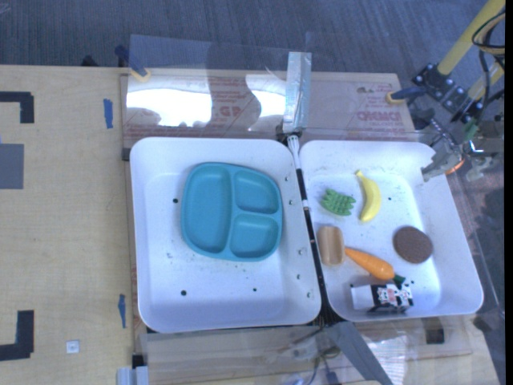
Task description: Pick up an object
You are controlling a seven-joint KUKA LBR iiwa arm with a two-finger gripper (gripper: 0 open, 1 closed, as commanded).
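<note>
Camera view: banana (pixel 369 196) beside green toy (pixel 337 202)

Red lettering is showing on the clear plastic sheet (pixel 240 99) behind the bins, and more on the brown board (pixel 377 107) to its right, but glare and blur are keeping me from reading either. The small black-and-white carton (pixel 383 296) is carrying a print too tiny to read.

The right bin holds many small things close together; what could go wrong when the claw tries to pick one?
The carrot touches the bread roll and lies close above the small carton, so the claw might push a neighbour. The flat brown disc gives little to grip and might slip.
</note>
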